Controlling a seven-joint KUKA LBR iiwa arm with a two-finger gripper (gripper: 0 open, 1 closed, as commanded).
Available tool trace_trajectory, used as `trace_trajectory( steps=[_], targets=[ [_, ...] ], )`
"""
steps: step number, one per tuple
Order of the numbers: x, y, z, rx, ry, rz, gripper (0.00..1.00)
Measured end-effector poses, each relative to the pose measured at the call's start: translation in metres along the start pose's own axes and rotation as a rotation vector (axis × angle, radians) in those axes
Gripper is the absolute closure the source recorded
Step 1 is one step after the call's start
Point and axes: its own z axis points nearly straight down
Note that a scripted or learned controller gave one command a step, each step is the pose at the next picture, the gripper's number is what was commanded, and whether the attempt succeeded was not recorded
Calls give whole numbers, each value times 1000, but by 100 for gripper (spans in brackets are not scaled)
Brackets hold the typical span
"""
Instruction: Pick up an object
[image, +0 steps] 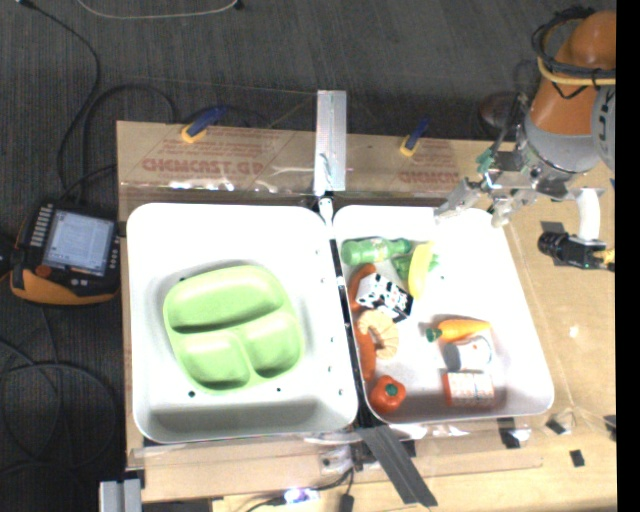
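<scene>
The right bin (520, 300) holds several objects. A green bottle (374, 248) lies by a yellow piece (421, 268), with a black-and-white spotted item (382, 292) just below them. Along the bin's left wall sit a tan pastry-like piece (381, 338) and a red tomato (388, 393). An orange carrot (460, 328), a grey-white cup (470, 353) and a red-and-white can (468, 388) lie toward the front right. My gripper (472, 207) hovers over the bin's far right corner, open, with nothing between its fingers.
The left bin (150, 240) carries a green divided tray (233, 325). A metal post (331, 140) stands at the back between the bins. A handheld pendant (70, 245) lies on the floor to the left.
</scene>
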Motion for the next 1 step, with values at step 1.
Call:
trace_trajectory(
  steps=[1],
  targets=[
    [24, -4, 121, 1, -2, -36, 0]
  ],
)
